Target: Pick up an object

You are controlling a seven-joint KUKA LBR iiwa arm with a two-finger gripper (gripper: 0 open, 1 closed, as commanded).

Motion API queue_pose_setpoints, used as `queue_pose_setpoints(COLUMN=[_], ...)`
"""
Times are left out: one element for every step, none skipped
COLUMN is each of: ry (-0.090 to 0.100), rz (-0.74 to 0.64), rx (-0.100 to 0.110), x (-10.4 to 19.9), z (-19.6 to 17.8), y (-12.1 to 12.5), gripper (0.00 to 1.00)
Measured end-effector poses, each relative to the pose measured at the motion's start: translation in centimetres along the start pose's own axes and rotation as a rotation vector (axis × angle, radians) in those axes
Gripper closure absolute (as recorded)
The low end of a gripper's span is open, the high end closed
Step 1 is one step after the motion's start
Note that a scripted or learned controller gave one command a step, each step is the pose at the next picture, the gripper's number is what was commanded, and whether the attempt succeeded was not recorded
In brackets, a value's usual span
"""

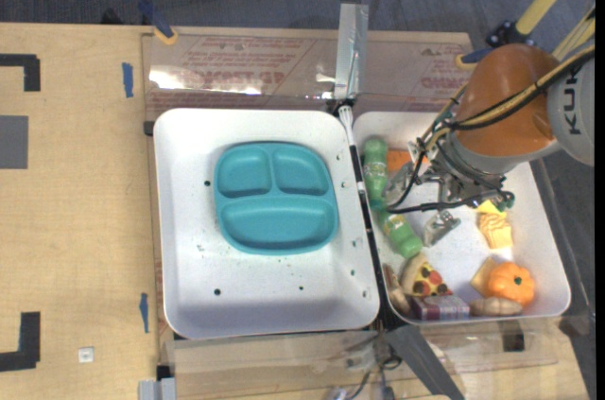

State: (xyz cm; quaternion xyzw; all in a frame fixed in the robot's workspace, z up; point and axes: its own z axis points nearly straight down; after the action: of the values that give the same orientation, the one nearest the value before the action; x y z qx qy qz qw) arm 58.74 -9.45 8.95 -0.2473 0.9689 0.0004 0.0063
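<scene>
In the right bin (553,228) your pincer (441,223) hangs just beside the green bottle (403,237); you cannot tell its grip.

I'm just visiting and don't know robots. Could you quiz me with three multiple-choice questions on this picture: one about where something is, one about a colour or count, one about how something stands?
1. Where does the teal divided plate lie?
A. in the left bin
B. in the right bin
C. on the wooden bench outside the bins

2. How many compartments does that plate have?
A. two
B. three
C. five

3. Where is the robot's hand right now?
A. over the left bin
B. down among the toys in the right bin
C. raised over the bench, outside both bins

Answers:
1 A, the plate sits in the middle of the left bin.
2 B, two small sections on top and one wide one below.
3 B, it hangs over the right bin between the green bottle and the yellow toy.
</scene>
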Motion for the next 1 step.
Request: queue_pose_setpoints(ry=[-0.002], rz=[0.159], rx=[0.005], x=[2.32], z=[-0.08], y=[1.18], gripper=[0.00])
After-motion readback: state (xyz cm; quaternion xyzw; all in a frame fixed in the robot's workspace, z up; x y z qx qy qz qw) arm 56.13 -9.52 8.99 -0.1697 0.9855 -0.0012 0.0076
